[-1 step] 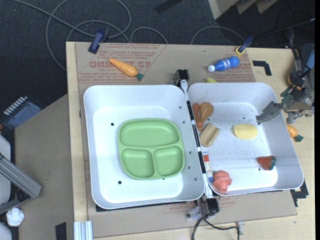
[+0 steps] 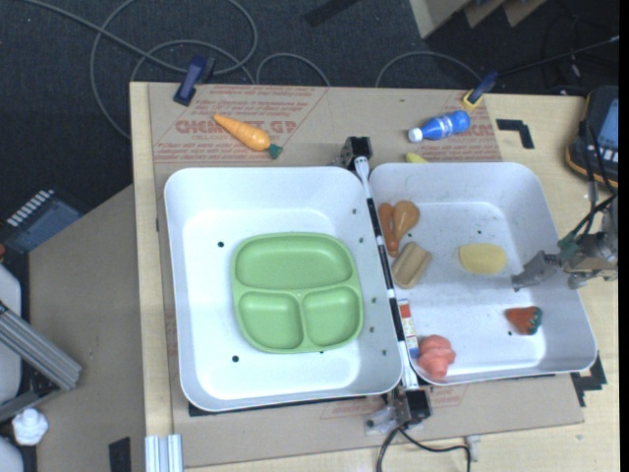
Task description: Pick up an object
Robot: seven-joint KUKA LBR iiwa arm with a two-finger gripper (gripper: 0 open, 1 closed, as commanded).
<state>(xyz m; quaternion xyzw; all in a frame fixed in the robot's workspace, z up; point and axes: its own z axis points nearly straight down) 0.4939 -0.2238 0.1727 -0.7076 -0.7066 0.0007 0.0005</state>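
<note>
1. The hand (image 2: 523, 275) reaches in from the right edge and hangs over the right side of the right bin (image 2: 511, 190), between the yellow potato-shaped piece (image 2: 482, 258) and the red strawberry-like piece (image 2: 525, 319).
2. I cannot tell how the hand is set; it shows as a small grey shape with nothing visibly caught in it.
3. The yellow potato-shaped piece lies near the middle of the right bin, just left of the hand and apart from it.
4. The red strawberry-like piece, with a bit of green on it, lies below the hand near the bin's lower right corner.
5. Along the left wall of the right bin lie an orange-brown pear-shaped piece (image 2: 397, 222) and, just below it, a tan bread-roll-like piece (image 2: 410, 264).
6. A pink-red lumpy toy (image 2: 434, 354) sits in the lower left corner of the right bin.
7. The left bin (image 2: 197, 214) holds a green divided plate (image 2: 295, 291) with three compartments, lying flat near its middle.
8. On the desk (image 2: 147, 264) behind the bins lie a toy carrot (image 2: 246, 132) on the left and a blue-and-white bottle (image 2: 440, 127) on the right, both outside the bins.
</note>
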